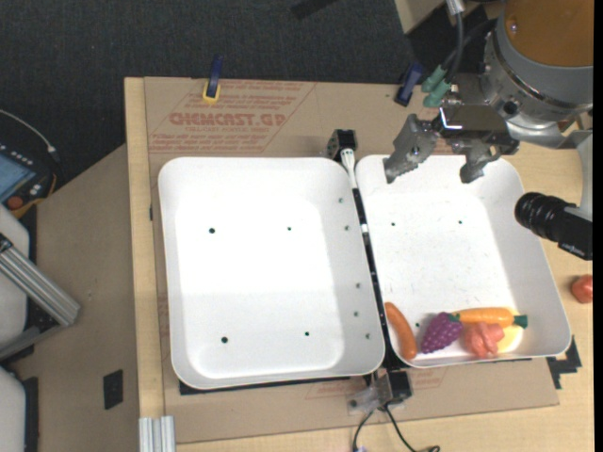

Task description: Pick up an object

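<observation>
The fingers hang spread wide apart over the far edge of the right bin, with nothing between them. One finger tip sits near the bin's far left corner, the other further right along the same far edge. Above them is the grey wrist and the orange band of the arm, which comes in from the upper right.

The things to pick lie well apart from the fingers, bunched along the near edge of the right bin: an orange sausage-shaped piece at the near left, then a bunch of purple toy grapes, a carrot lying flat, and a pink piece beside a pale yellow one, all touching or nearly so. The left bin sits beside it on the desk, and a small red thing lies on the desk past the right bin's right edge.

The likely trouble is the crowding. Because the toys press together against the bin's near wall, the fingers may come down on top of one instead of astride it, catch two at once, or strike the wall and close on nothing. The rounded grapes may also slip out.
</observation>
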